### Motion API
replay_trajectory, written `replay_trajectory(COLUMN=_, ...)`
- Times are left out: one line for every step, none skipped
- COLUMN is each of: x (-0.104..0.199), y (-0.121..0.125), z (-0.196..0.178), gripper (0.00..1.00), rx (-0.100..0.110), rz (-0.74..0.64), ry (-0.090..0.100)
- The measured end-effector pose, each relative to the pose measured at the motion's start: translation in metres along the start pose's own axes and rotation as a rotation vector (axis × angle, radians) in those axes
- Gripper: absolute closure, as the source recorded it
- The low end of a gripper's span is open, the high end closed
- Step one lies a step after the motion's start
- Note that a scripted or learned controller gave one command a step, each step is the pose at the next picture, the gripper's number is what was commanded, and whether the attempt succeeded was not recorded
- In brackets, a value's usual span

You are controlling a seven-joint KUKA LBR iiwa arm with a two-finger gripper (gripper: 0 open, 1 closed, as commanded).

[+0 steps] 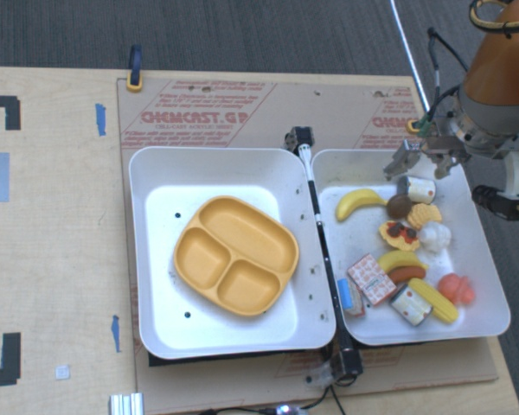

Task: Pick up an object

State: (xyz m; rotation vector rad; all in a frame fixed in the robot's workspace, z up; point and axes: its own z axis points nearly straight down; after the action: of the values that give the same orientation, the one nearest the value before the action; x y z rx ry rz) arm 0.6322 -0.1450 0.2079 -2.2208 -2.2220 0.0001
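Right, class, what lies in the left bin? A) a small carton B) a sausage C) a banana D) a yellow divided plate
D: the yellow divided plate lies alone on the floor of the left bin, while the toy foods sit in the right bin.

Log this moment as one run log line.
phase: reaching | gripper: above far end of right bin, nothing seen held | nearest: white cylinder, banana | left bin: yellow tray
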Motion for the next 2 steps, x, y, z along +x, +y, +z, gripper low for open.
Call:
replay_trajectory(x=0.024, y=-0.006, z=0.12, gripper=0.0, rx=-0.002, rz=0.0, ry=0.0)
replay_trajectory(x=0.024, y=-0.005, z=0.109, gripper=1.0, rx=-0.004, rz=0.0, ry=-0.001)
